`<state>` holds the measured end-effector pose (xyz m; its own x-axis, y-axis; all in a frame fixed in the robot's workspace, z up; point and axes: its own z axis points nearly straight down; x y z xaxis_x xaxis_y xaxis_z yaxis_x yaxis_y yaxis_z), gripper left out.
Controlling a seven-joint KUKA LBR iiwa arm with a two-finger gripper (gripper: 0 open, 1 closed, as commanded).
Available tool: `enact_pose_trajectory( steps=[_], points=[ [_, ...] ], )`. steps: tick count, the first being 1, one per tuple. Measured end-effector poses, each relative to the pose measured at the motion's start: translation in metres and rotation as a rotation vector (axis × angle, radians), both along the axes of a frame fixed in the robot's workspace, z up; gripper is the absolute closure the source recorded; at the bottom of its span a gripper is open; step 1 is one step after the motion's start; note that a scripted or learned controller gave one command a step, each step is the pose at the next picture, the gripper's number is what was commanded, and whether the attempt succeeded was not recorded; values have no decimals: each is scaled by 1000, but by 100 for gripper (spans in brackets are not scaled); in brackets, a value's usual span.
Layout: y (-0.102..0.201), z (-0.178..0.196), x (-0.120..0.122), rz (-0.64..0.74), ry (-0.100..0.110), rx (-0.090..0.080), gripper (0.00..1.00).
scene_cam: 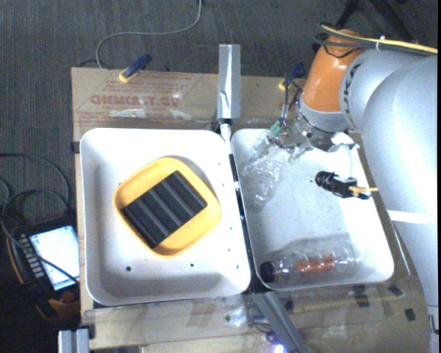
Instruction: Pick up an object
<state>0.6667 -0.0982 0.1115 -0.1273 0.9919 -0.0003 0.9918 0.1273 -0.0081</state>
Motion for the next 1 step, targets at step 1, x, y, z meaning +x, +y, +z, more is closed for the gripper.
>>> enact_pose_trajectory(
  steps=[1],
  points=[
    [-64, 8, 1, 18, -8, -2, 0]
  ],
)
